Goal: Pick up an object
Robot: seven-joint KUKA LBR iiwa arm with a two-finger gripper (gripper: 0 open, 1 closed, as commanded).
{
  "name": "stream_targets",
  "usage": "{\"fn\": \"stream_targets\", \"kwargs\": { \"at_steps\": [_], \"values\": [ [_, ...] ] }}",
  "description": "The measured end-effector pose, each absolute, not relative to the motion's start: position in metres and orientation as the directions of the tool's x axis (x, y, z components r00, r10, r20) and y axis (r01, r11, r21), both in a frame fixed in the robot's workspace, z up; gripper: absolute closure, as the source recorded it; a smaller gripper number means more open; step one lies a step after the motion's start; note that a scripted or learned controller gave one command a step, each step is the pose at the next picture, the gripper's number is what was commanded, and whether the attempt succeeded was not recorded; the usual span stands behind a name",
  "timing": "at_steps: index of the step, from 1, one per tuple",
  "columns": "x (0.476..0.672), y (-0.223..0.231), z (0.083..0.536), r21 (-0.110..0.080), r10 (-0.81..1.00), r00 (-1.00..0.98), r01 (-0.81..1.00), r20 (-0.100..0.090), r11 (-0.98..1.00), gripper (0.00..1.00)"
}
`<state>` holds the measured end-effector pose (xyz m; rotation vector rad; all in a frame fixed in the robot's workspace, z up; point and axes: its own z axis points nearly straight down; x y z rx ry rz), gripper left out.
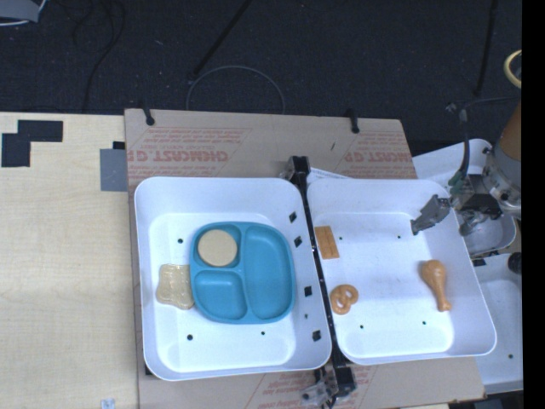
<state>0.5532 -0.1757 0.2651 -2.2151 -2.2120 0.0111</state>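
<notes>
Gripper at the right bin's far right edge, nothing in it

The gripper (449,211) sits over the far right corner of the right bin (387,348), reaching in from the right. Its two dark fingers (428,216) look spread apart, with nothing between them.

In the right bin lie three things. A drumstick (436,283) rests near the right wall, below the gripper and apart from it. A pretzel (344,299) lies near the left wall, toward the front. A small orange block (326,242) lies just beyond the pretzel, close to the divide between the bins.

The left bin (162,348) holds a blue tray (243,273) with three compartments. A round cracker (216,247) sits in its far left compartment. A piece of toast (175,285) lies beside the tray, touching its left edge.

Both bins rest on a cardboard sheet (255,147) on the desk (60,271)
</notes>
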Motion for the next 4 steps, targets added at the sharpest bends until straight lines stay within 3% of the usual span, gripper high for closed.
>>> {"fn": "stream_targets", "kwargs": {
  "at_steps": [1,4],
  "values": [
    [0.555,-0.176,0.270,-0.003,1.000,0.000,1.000,0.001,0.000,0.00],
    [0.544,-0.163,0.105,-0.009,1.000,0.001,1.000,0.003,-0.001,0.00]
  ]
}}
